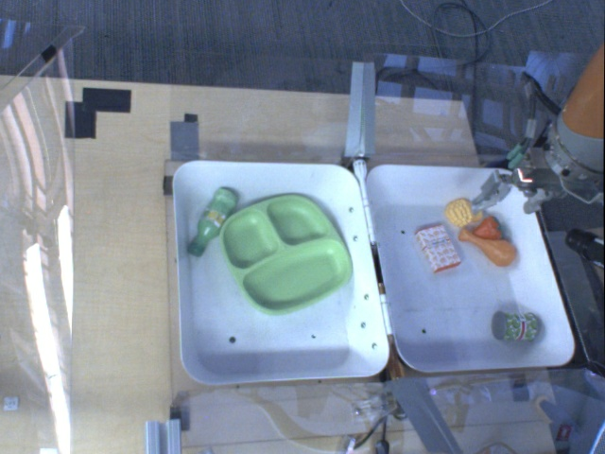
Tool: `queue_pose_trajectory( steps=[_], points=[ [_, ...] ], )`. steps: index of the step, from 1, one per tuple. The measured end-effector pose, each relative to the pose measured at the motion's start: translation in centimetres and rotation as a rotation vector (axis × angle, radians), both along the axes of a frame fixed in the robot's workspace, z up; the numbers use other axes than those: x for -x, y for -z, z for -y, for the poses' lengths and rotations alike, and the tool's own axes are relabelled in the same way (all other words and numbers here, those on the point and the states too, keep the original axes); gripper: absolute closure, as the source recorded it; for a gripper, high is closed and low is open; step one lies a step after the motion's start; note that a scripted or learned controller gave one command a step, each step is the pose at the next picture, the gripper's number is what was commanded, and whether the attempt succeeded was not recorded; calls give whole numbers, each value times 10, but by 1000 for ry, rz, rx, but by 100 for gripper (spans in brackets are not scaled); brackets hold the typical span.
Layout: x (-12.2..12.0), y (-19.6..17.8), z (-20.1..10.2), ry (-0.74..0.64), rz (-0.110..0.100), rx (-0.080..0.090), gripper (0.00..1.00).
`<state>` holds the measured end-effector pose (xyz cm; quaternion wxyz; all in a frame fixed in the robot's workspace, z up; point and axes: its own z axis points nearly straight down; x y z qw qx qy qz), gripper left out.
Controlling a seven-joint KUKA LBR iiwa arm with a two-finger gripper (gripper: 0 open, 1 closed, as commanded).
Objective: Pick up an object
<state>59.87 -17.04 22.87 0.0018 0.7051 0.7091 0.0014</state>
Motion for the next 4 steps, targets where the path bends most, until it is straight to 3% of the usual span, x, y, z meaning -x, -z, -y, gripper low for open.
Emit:
queue_pose_trajectory(
  steps=[1, 2, 3, 4],
  points=[
    [-22, 125, -11, 101, 16, 1, 0],
    [-49, 131, 2, 105, 21, 1, 0],
    [-45, 120, 2, 102, 3, -1, 100],
    [-49, 118, 1, 99, 19, 1, 0]
  ],
)
